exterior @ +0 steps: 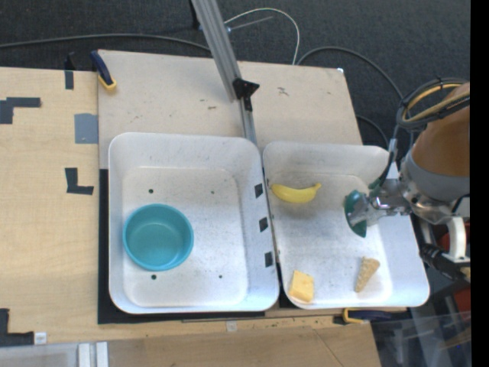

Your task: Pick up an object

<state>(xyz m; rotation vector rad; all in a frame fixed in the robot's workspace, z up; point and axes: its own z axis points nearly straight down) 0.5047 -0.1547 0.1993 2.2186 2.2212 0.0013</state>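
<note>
Two white bins side by side on the bench; left bin (122,167) has a teal bowl (158,237) sitting toward its near-left part; right bin (328,155) has three things: a banana (296,193) near its upper-left, a yellow cheese-like wedge (302,287) at the near edge, a tan cone-shaped piece (367,273) near the lower right; arm comes in from the right, orange band at the wrist, gripper (357,214) over the right side of the right bin; there is a teal-green thing at the tip, could be the finger pads or something held, too blurry to call; cannot tell whether the claw is spread or closed, so not calling a grasp; no object is plainly lifted, all three lie flat on the bin floor; likely target is the banana, nearest to the tip; it lies to the left of the claw in the view and slightly further back, near but not touching; its long axis runs roughly left-right, ends curving up; judgement: next move would need a short shift left and then a descent, closing across the short width rather than along the length; the cone is the other candidate, below the claw toward the near edge, long axis roughly upright in the view, slightly tilted; the wedge is further off; risk: closing beside the banana or nudging it toward the bin wall.
</note>
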